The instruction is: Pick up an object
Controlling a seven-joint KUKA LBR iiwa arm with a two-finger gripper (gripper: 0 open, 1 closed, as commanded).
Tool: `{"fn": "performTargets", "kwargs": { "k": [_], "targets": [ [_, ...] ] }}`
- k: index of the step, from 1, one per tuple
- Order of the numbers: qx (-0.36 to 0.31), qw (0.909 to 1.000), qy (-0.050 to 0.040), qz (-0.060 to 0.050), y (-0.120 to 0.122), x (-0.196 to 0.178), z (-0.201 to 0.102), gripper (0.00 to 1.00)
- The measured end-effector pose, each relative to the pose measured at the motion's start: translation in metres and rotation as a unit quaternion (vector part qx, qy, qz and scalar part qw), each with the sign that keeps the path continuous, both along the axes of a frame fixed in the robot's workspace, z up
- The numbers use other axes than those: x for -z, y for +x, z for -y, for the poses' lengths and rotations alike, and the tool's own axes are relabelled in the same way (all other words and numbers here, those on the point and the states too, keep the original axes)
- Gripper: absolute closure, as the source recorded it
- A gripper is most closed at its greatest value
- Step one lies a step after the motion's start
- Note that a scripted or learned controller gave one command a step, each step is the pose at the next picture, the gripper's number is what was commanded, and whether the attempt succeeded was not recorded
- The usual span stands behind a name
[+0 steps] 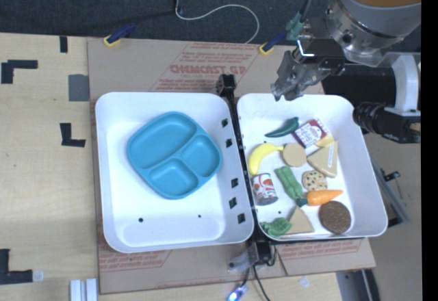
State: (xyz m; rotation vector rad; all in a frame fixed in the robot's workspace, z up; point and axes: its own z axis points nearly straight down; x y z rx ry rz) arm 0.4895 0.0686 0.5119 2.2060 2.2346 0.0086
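Tool point(291, 87) hovers over the right bin's point(369, 176) far rim, gripping nothing; how far it's open, I can't tell. Toy food sits below — banana point(263, 154), carrot point(323, 196), cookie point(335, 216). Blue plate point(174, 154) fills the left bin point(116, 156).

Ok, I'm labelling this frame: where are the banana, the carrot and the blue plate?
banana point(263, 154): camera view, middle of its curve.
carrot point(323, 197): camera view, middle of its orange body.
blue plate point(161, 139): camera view, bare floor of its big section.
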Motion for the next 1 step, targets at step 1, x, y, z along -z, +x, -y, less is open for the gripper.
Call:
{"fn": "performTargets", "kwargs": {
  "k": [1],
  "targets": [
    [0.003,1.0000,-0.0008,-0.002,-0.0062,-0.0241,-0.0437,1.00]
  ]
}}
